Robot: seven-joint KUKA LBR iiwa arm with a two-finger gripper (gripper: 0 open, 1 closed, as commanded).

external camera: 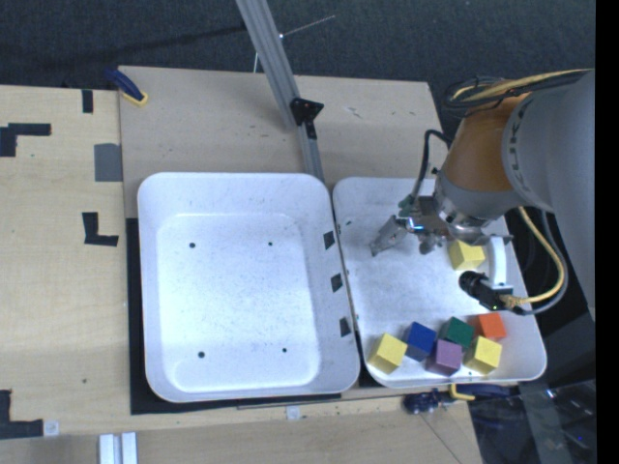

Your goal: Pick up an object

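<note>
My gripper [404,244] hangs over the upper part of the right bin [387,293], its two fingers spread open with nothing between them. A yellow block [467,254] lies just to the right of the gripper, outside the fingers. Along the bin's front edge sits a cluster of blocks: yellow [389,352], blue [421,339], green [456,333], purple [448,356], orange [491,326] and another yellow [486,354]. The grey arm with its orange band [484,158] reaches in from the right.
The left bin [232,278] lies beside the right one, their rims touching. A slanted metal pole [276,51] crosses the back of the bench. Cables [542,259] loop along the right bin's right side.
</note>
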